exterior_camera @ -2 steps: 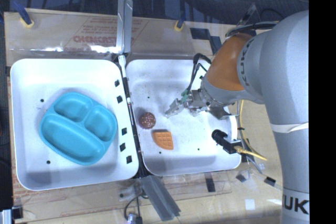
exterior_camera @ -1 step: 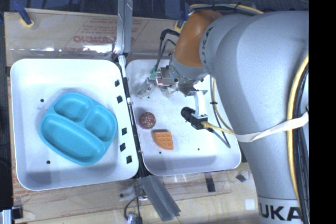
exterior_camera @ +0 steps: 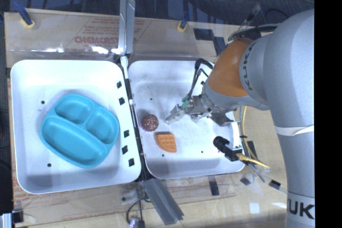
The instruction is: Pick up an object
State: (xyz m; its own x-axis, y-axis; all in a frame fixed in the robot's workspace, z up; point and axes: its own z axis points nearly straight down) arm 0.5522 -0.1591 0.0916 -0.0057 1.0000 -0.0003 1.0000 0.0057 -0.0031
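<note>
Cookie (exterior_camera: 149, 122) | lies in right bin (exterior_camera: 160, 69), just left of gripper (exterior_camera: 175, 115), slightly below | waffle (exterior_camera: 166, 142) further below (orange, also near) | fingers (exterior_camera: 172, 118) slightly apart, holding nothing | next move, I judge: short leftward reach.

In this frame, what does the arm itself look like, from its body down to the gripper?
The big, rounded grey arm carries a glossy orange band above the wrist and white "UK" lettering low on its body. Thin dark cables loop beside the wrist. The small metallic silver-grey gripper tapers to slim fingers.
</note>
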